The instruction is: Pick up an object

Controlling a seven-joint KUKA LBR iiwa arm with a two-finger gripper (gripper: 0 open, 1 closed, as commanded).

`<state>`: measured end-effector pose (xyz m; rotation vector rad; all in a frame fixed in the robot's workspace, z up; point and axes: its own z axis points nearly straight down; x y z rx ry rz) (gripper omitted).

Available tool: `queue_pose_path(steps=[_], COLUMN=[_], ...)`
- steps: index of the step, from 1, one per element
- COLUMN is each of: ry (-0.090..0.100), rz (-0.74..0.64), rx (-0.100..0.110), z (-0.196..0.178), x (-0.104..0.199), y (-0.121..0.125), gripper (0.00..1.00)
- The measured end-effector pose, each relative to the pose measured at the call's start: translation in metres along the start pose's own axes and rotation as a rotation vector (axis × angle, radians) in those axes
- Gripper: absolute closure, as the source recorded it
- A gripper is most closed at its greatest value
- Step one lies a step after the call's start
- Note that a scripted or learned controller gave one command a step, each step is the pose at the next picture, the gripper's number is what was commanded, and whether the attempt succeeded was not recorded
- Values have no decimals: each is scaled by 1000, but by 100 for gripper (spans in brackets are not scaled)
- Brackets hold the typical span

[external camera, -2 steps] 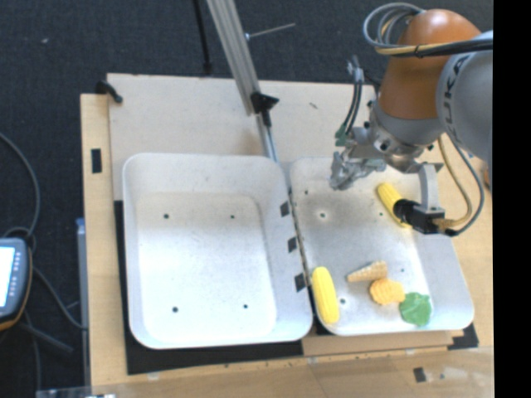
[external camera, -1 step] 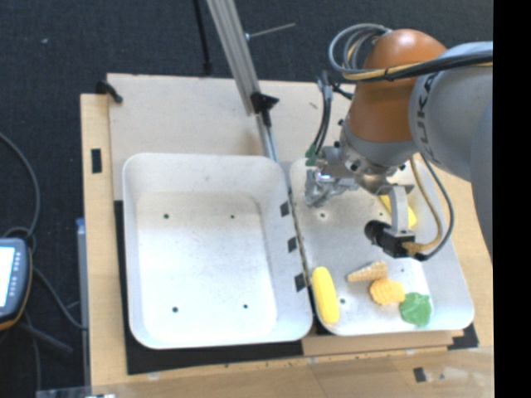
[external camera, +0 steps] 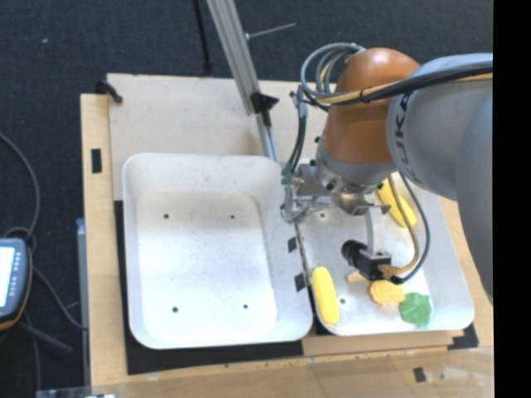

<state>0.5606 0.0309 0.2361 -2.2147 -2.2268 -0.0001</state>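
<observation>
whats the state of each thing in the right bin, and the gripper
yellow cob: lying flat by the right bin's left wall, not held
small yellow piece: lying loose beside the green piece
green piece: lying loose
long yellow piece: partly hidden behind the arm
gripper: above the bin's left rim

Dark speckled carpet floor (external camera: 83,23), pale wooden worktop (external camera: 166,114), slanting aluminium post (external camera: 232,40) at upper centre, black cables (external camera: 25,181) and a screened handheld pendant (external camera: 10,276) at left edge

Fixed overhead camera; slants down onto bins (external camera: 207,247)
</observation>
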Motion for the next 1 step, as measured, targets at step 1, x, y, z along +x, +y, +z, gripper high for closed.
queue_pose_path(steps=[1], ry=[1], rz=[-1], rx=[-1], z=[2], x=[40], y=[-17], gripper=[100])
